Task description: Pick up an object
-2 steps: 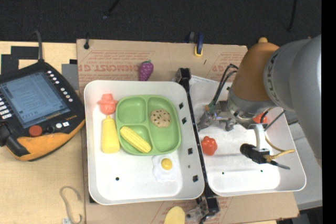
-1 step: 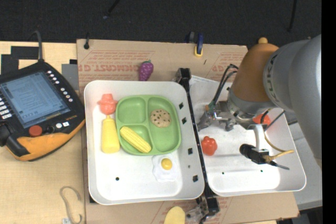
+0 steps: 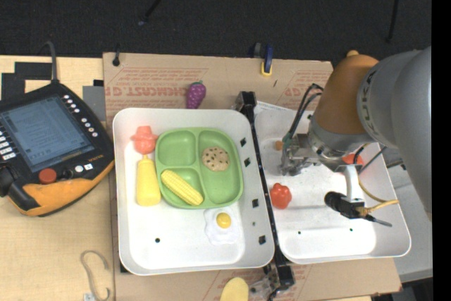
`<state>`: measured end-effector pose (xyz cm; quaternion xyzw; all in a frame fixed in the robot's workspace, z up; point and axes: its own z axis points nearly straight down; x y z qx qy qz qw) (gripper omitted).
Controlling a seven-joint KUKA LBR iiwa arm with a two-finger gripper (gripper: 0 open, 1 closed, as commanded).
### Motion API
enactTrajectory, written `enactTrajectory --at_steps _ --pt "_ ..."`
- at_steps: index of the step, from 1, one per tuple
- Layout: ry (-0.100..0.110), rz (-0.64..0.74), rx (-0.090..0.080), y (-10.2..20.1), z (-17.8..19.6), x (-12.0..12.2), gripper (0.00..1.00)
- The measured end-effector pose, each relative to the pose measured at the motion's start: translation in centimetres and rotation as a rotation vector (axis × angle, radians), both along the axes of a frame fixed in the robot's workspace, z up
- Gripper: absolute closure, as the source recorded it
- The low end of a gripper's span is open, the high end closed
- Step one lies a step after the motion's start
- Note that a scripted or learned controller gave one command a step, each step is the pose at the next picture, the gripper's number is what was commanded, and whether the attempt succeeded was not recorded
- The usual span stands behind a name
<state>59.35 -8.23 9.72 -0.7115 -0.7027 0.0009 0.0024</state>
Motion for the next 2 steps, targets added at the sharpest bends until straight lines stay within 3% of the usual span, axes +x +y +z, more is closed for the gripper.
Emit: enactTrajectory --at_steps 2 --pt "-0.006 0.007 -0.002 -1.7 9.8 -1.2 1.0"
